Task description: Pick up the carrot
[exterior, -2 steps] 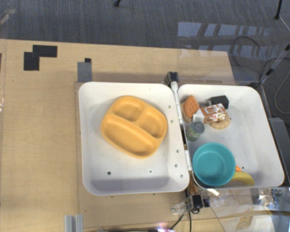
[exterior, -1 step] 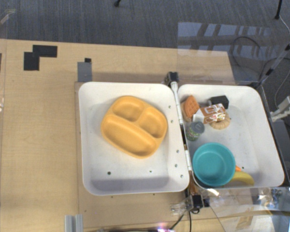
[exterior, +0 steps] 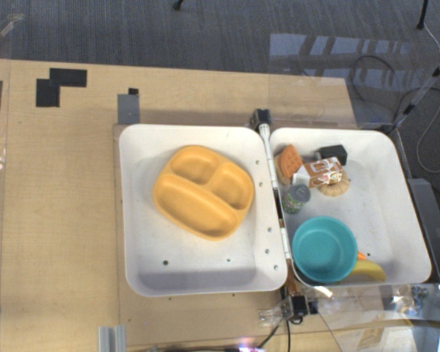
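Note:
A small orange tip of the carrot [exterior: 361,256] pokes out from behind the right side of a teal bowl [exterior: 323,249] in the front of the right bin [exterior: 396,196]. The bowl hides most of the carrot. It lies just above a yellow banana-like piece [exterior: 370,272] at the bin's front edge.
A yellow divided plate [exterior: 204,191] sits in the left bin [exterior: 143,262]. At the back of the right bin are an orange-brown snack [exterior: 287,163], a black block [exterior: 331,153], a small red-and-white carton [exterior: 321,173], a round biscuit [exterior: 339,188] and a grey can [exterior: 295,197].

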Tool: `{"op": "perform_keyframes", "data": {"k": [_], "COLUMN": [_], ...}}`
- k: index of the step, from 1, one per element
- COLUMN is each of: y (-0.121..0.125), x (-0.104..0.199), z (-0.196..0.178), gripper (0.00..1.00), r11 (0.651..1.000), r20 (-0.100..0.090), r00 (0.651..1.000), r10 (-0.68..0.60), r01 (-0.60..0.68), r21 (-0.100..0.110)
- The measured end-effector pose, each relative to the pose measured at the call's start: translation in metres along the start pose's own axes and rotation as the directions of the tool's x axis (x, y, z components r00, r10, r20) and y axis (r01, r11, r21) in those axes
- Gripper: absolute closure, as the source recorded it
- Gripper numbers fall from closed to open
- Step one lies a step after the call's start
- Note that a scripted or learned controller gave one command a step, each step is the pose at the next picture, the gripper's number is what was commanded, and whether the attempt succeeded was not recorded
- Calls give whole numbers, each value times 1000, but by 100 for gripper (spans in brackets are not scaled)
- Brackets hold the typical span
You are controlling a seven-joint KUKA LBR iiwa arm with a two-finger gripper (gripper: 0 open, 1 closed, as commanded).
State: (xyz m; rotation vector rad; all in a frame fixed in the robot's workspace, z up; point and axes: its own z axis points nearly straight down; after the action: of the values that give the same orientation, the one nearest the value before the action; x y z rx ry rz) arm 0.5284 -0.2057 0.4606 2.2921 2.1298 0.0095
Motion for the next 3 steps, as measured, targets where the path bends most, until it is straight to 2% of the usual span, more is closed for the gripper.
{"op": "perform_keyframes", "data": {"k": [1, 2, 3], "y": [61, -36, -40], "x": [40, 16, -5], "z": [57, 150, 6], "gripper": [0, 0, 0], "r11": [995, 995, 995], "r20": [-6, -6, 5], "r00": [995, 995, 995], "r10": [-96, -102, -103], "r01": [96, 102, 103], "r21": [8, 15, -10]}}
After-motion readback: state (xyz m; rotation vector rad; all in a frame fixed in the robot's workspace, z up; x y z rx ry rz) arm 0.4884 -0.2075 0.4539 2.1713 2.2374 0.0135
